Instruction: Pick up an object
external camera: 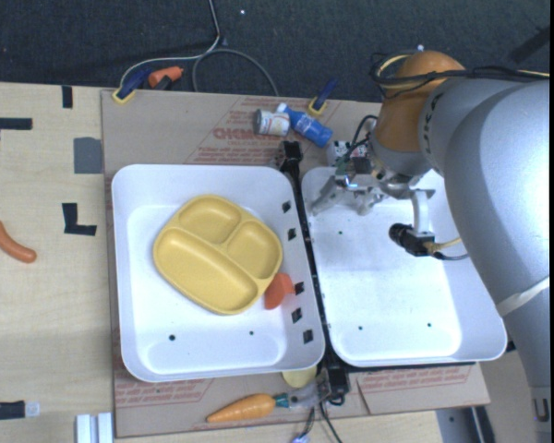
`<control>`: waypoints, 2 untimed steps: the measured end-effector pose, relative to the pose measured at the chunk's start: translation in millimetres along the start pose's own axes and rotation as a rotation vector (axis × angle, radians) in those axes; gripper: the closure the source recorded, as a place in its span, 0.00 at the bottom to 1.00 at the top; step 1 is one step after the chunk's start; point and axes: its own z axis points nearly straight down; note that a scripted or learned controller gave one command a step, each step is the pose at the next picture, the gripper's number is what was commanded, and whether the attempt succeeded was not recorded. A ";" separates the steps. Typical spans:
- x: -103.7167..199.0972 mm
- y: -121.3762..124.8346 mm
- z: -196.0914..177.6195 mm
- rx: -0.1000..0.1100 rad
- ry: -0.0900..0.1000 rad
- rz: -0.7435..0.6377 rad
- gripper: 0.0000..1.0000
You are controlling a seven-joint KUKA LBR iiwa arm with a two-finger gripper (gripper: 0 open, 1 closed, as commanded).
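Claw (351, 192) over right bin (397, 340), state unclear. Yellow tray (217, 252) in left bin: stiff, light; grip by rim.

A yellow divided plate (219, 252) lies in the left bin (134, 340), an orange piece (277, 291) touching its right edge. The gripper (351, 192) hangs over the right bin's (397, 340) far left corner.

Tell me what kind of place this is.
Most likely a robotics lab bench set up for grasping trials: a robot arm reaches over two white bins, with toy items such as a yellow divided plate and a carrot on a cardboard-covered worktop.
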 end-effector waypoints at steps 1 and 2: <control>2.2 -18.9 -2.1 -0.005 -0.001 0.004 0.00; 2.0 -1.5 -1.5 0.002 0.000 0.002 0.00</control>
